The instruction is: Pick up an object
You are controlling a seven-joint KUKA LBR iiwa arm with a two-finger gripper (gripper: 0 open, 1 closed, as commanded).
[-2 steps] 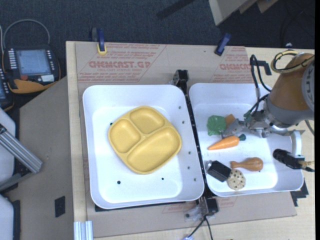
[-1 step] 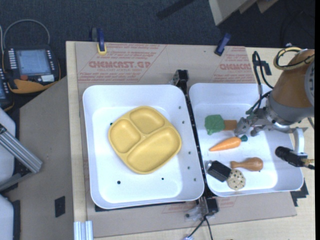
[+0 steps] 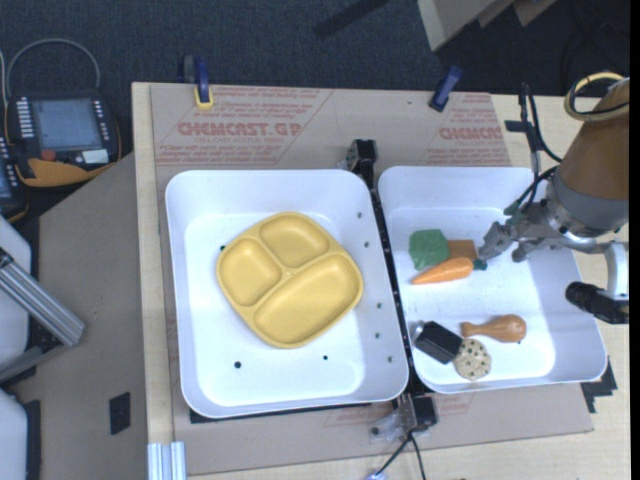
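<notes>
yellow divided plate (image 3: 290, 279) | white bins (image 3: 190, 268) | orange carrot (image 3: 443, 272) by claw (image 3: 492, 246) | green block (image 3: 428, 247) | speckled cookie (image 3: 472, 359) | black block (image 3: 438, 343)

The arm (image 3: 600, 158) came in from the right edge of the camera view, its orange band uppermost and the grey wrist below it. It leaned down and to the left, ending in the gripper (image 3: 495, 243), which sat low and pointed left. The dark fingers (image 3: 493, 236) were angled downward, and how far apart they stood could not be made out from this slanted view.
</notes>
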